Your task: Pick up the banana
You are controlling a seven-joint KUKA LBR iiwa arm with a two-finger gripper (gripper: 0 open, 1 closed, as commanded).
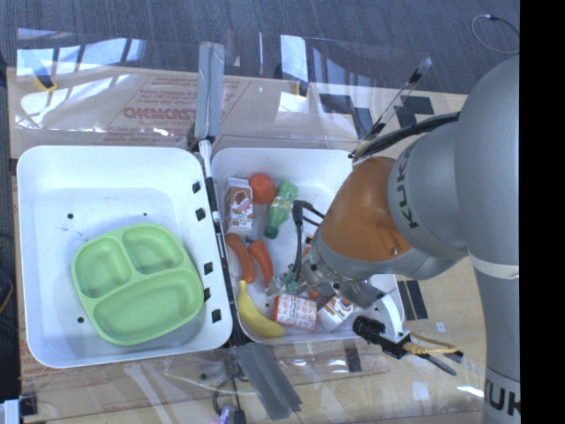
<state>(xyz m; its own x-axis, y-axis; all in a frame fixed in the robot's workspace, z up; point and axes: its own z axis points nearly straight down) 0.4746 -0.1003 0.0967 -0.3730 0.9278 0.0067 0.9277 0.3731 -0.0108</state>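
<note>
We look down on a light wooden surface (265, 104) under a clear sheet that catches bluish-white reflections of overhead light. Beyond its far edge we see dark grey ribbed carpet (221, 3), with a thin cable (494, 29) looped at the upper right.

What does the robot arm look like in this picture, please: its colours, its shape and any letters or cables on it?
The arm is thick and rounded, with smooth grey shells and a wide orange band above the wrist. Dark letters, part of the KUKA name, stand on the grey shell beside the band. A thin black cable loops out near the wrist. The gripper below looks dark and metallic, but its details are too small to tell.
</note>
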